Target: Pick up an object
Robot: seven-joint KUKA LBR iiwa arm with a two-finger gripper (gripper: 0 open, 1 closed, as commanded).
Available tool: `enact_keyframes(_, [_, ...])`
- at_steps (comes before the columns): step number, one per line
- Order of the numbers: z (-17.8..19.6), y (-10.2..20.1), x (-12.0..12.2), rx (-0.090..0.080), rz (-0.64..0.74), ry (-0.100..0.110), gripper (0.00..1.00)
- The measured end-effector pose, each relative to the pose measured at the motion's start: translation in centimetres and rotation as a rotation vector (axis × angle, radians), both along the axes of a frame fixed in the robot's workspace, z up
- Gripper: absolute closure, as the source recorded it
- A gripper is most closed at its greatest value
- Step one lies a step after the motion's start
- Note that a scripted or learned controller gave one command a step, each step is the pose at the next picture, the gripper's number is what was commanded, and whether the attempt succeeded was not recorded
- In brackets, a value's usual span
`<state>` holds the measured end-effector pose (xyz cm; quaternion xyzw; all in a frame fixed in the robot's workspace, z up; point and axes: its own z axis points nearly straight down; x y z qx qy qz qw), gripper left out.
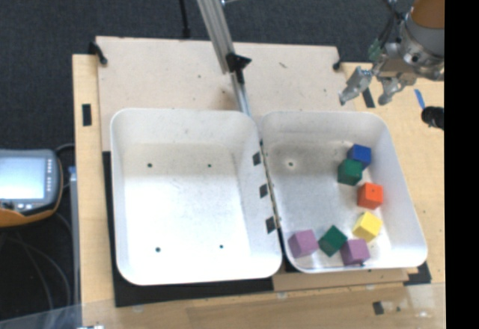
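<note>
Gripper (370,90): fingers spread apart, nothing between them; hangs above back right corner of right bin (389,133), apparently clear of rim. Blue cube (360,154) nearest, forward of gripper, toward viewer, with green cube (349,172) touching it. Orange cube (370,194), yellow cube (367,226) further along right wall. Left bin (120,133) well apart from gripper.

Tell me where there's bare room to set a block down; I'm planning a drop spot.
The left bin floor is bare wall to wall. In the right bin, the part beside the divider is free; blocks crowd its right wall and near edge, from the blue block to the purple block.
</note>
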<state>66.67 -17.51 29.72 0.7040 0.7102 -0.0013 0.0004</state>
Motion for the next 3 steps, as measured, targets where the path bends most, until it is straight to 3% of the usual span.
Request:
enact_keyframes(1, [-15.7, 4.8, -0.8, 0.002, -0.004, 0.004, 0.00])
enact_keyframes(2, [-9.7, 14.5, -2.6, 0.005, 0.001, -0.006, 0.00])
enact_keyframes(3, [-8.9, 13.8, -2.6, 0.003, -0.009, -0.005, 1.00])
